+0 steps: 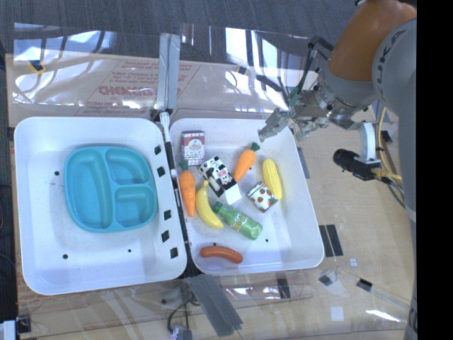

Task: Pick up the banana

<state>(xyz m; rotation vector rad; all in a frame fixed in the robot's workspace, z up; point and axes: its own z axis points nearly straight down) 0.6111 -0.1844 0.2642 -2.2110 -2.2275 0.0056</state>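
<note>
The curved yellow plastic banana (207,209) lay in the right shallow white bin (301,243), left of the middle. Its long axis ran nearly up and down the view, leaning slightly: the upper end pointed toward the far side beside the black-and-white cow-patterned carton (218,176), and the lower end swung right toward the near rim. It was smooth and bright yellow, with its bend bulging toward the left.

A long orange plastic carrot (187,192) lay just beside it on the left, roughly parallel. A green plastic bottle (238,220) lay touching or nearly touching its lower right side. Farther right were a second, smaller orange carrot (245,163), a yellow corn cob (272,178) and a small red-and-white patterned can (262,197). A red-and-white box (192,148) stood near the far left corner, and a reddish sausage (220,253) lay near the front rim.

The left white bin (35,261) held a light-blue divided tray (111,188).

The grey two-finger gripper (272,127) hovered over the right bin's far right corner, well apart from the banana, with nothing between its fingers; whether they were spread or pressed together could not be told.
</note>
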